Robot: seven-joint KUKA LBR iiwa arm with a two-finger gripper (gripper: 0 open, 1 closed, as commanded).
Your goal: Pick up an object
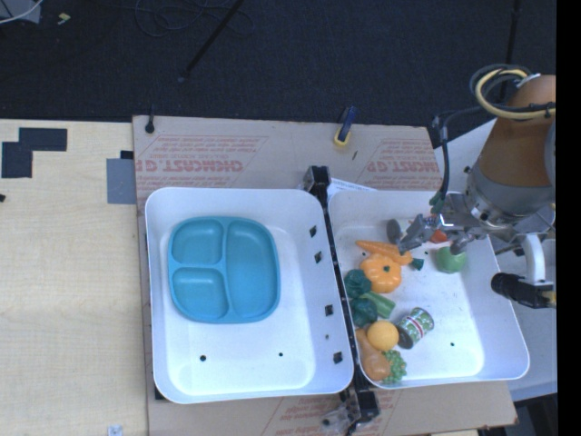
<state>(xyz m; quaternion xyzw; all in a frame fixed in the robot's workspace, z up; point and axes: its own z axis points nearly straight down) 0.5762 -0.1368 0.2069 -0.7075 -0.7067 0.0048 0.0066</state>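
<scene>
Arm: we find the grey gripper [434, 232] low over the right white bin [495, 334], upper part.
Claw: fingers parted, gripping nothing we can see.
Objects: orange plastic pumpkin [382, 274] just beside it; green round toy [449, 261] close by.
Left white bin [163, 334]: blue divided plate [223, 270].

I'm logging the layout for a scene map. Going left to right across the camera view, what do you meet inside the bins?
Blue divided plate → toy pumpkin → small can → green round toy.
</scene>
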